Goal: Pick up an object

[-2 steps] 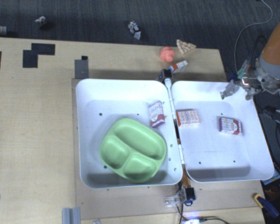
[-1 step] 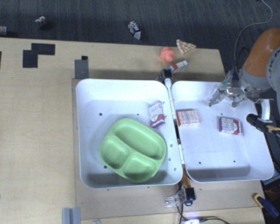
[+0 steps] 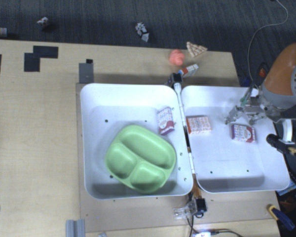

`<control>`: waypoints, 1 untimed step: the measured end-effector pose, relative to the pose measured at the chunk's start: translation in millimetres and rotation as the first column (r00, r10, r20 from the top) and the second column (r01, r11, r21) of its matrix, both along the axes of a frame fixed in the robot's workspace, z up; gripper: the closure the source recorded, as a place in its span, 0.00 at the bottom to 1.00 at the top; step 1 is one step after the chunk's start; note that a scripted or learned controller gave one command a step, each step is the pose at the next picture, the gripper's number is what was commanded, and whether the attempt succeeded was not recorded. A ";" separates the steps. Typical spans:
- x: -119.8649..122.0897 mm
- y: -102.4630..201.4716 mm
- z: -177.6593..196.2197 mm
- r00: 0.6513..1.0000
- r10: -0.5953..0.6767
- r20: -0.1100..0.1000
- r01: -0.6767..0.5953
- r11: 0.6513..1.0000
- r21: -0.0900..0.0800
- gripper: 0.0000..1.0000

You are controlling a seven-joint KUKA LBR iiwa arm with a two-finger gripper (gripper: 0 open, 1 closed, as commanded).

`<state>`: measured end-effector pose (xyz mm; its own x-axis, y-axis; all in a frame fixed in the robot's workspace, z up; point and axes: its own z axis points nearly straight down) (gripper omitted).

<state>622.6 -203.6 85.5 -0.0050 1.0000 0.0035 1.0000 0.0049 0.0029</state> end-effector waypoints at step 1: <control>2.1 -0.4 12.2 1.000 0.001 0.008 -0.001 1.000 -0.004 1.00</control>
